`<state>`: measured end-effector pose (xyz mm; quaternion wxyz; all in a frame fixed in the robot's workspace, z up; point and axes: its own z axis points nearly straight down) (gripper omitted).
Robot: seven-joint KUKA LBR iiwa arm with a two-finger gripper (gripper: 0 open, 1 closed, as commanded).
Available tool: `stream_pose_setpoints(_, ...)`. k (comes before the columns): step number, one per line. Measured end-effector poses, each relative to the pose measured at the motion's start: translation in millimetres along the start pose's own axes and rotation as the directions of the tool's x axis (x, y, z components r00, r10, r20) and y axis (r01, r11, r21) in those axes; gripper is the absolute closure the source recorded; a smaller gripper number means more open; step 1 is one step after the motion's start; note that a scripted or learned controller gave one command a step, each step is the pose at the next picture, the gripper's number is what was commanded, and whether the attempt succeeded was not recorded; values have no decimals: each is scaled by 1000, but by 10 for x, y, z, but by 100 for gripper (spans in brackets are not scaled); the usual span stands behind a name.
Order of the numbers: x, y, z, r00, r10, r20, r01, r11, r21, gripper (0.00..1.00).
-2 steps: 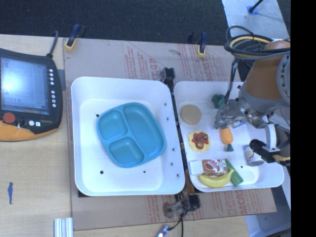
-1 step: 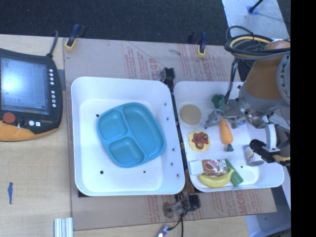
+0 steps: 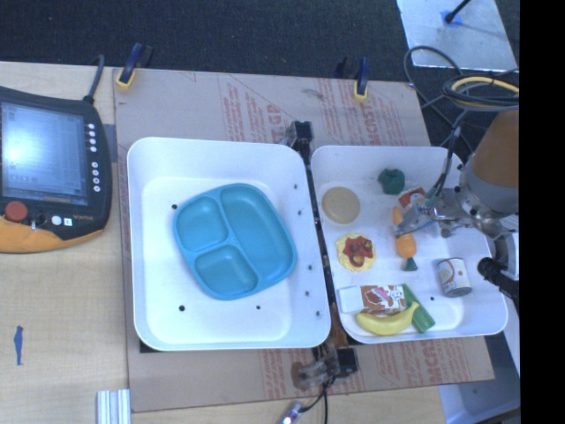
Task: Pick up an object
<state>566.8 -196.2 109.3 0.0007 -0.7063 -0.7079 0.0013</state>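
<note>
The arm (image 3: 494, 162) reaches in over the right bin (image 3: 353, 159), and the claw (image 3: 415, 219) sits low among the small items there. Whether the claw is released or clenched cannot be told; its tips blur into the clutter.

Candidate objects all lie in the right bin. Taking the claw as the landmark: an orange piece (image 3: 406, 246) lies just below it, a red-and-white item (image 3: 411, 198) just above it, a green piece (image 3: 391, 180) further above, and a can (image 3: 453, 276) below and to its right. A tan disc (image 3: 341, 205) and a small pizza (image 3: 356, 251) lie to its left. Well below it sit a printed box (image 3: 378, 298), a banana (image 3: 387, 321) and a green wedge (image 3: 420, 316), touching one another.

Procedure, as judged: select one isolated item, centre the claw over it, descend straight, close, then lift vertically. The orange piece appears the nearest target. Avoid the crowded box-banana group.

Count: two bins, one blue divided plate (image 3: 233, 239) in the left bin (image 3: 150, 237), nine small items in the right bin, one pendant (image 3: 48, 170) on the counter (image 3: 62, 325).
</note>
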Motion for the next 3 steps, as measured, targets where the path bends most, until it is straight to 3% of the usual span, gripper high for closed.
stream_pose_setpoints(1,284,92,176,1000,-4,-1,4,1000,4,0)
stream_pose_setpoints(2,272,89,74,1000,-6,-1,6,1000,6,100)
stream_pose_setpoints(3,914,328,-956,1000,-2,-1,2,1000,-1,100)
